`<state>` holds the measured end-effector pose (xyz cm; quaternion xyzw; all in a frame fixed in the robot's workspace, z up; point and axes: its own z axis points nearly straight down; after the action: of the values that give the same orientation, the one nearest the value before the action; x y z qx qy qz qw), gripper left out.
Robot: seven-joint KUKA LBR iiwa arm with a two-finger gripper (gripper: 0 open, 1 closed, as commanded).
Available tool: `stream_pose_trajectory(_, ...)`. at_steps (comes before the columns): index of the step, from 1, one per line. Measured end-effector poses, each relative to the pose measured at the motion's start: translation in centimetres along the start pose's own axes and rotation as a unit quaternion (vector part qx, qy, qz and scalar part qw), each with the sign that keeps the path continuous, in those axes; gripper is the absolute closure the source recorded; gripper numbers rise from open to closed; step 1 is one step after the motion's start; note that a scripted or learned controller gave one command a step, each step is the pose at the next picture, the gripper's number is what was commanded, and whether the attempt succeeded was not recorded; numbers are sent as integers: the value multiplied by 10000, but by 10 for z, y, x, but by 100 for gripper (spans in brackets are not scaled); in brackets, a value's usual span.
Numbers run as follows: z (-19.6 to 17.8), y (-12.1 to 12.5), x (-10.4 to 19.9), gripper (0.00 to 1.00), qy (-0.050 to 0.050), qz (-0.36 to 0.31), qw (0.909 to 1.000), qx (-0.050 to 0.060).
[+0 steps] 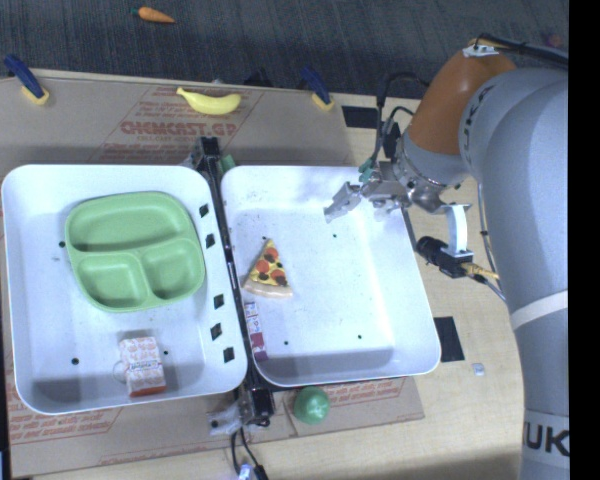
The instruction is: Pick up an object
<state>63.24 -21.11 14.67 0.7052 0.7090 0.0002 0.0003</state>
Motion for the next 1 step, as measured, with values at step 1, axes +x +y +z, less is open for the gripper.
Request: stream_pose_trajectory(1, 5, 24, 0, 0, 1, -2, 10000, 0)
